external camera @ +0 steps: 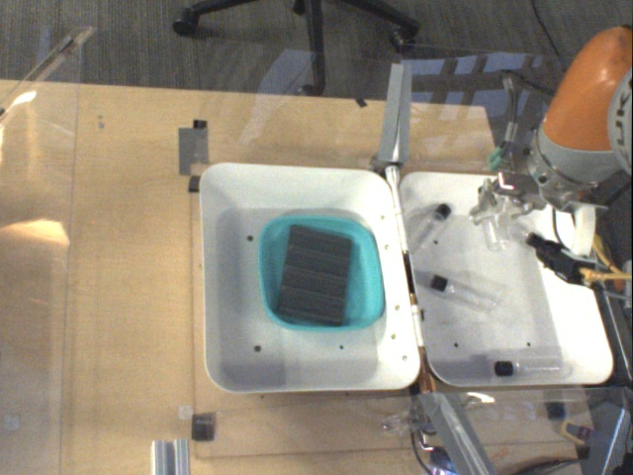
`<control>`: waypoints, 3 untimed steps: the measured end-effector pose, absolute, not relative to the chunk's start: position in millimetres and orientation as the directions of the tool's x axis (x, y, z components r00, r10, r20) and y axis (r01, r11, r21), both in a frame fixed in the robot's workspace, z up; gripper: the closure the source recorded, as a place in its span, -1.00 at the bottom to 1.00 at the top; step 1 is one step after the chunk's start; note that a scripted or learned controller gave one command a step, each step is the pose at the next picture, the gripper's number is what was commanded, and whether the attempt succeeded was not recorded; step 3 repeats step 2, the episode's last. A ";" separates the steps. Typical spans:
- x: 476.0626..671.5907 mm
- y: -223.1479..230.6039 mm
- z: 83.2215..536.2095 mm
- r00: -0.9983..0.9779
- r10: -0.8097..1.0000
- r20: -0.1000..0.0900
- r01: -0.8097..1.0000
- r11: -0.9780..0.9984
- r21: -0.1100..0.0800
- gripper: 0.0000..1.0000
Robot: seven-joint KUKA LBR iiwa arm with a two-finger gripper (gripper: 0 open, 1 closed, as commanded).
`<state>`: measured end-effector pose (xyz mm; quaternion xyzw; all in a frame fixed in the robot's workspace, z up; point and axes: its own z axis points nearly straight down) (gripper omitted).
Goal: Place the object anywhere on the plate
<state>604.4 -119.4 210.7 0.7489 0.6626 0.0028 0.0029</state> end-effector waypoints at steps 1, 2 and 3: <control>604.4 -119.4 210.7 0.122 0.993 0.000 0.993 -0.122 0.008 -1.00; 573.2 -160.4 293.6 0.182 0.983 -0.001 0.983 -0.182 0.011 -1.00; 573.2 -160.4 293.6 0.182 0.983 -0.001 0.983 -0.182 0.011 -1.00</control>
